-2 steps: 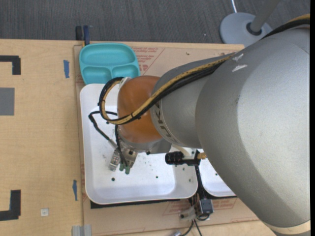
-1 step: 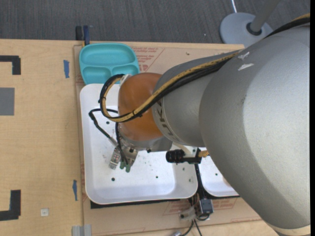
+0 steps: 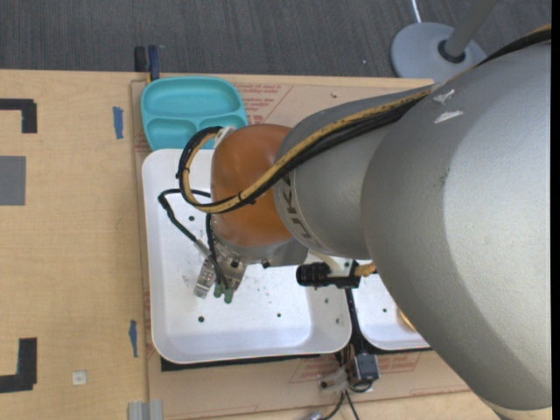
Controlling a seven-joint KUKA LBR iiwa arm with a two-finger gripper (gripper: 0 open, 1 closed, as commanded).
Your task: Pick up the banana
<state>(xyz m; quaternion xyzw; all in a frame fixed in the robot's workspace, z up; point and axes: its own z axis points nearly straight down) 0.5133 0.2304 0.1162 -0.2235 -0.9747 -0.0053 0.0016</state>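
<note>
Grey two-finger gripper [image 3: 216, 285] hangs low over left shallow white bin [image 3: 166, 234]; jaws apart or together: can't tell. No banana seen, so direction and long axis unknown.

Grey arm [image 3: 420, 208] reaches in from right; wrist angled downward.

Divided tray [image 3: 194, 112] behind left bin [image 3: 166, 261]; gripper [image 3: 217, 287] over bin
</note>
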